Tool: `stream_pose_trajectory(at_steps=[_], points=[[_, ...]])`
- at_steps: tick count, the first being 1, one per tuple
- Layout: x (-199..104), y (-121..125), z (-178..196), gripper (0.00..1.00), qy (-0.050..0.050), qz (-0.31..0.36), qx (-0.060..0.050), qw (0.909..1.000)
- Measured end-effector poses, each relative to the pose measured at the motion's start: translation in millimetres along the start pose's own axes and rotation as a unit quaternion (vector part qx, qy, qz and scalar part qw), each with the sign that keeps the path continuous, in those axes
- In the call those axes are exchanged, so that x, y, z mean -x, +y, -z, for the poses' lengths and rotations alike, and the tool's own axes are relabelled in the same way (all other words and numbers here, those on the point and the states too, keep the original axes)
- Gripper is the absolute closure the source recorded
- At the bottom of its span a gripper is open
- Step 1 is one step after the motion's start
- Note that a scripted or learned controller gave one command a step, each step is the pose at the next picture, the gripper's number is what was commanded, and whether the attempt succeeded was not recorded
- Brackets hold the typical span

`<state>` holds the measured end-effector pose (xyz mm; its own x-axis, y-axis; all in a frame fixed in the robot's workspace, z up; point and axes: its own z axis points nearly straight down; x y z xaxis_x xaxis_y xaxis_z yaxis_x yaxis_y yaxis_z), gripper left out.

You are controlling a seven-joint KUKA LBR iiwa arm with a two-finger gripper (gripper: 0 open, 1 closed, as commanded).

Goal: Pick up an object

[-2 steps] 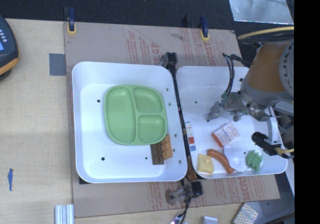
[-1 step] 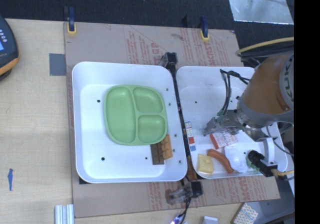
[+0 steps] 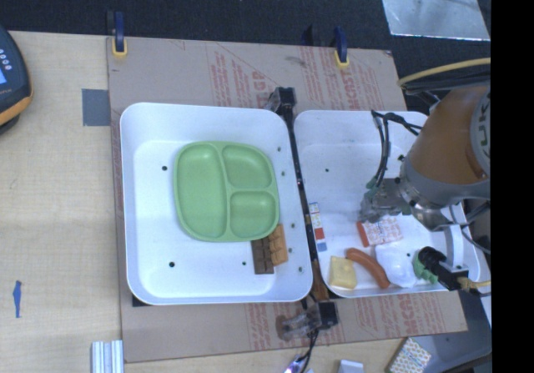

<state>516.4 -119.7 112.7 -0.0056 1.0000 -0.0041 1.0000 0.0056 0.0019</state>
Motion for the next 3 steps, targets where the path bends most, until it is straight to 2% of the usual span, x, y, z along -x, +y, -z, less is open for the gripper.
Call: stream_pose_trajectory(at_steps=[1,2,3], points=[[-0.3,-0.1,-0.5,0.0,0.0,0.0,0.0,1.0],[42.1,92.0,-21.1,0.0,0.0,0.0,0.002,1.0],[89.9,144.1,129.3,0.0,-0.002,0.0,0.008,1.0]])
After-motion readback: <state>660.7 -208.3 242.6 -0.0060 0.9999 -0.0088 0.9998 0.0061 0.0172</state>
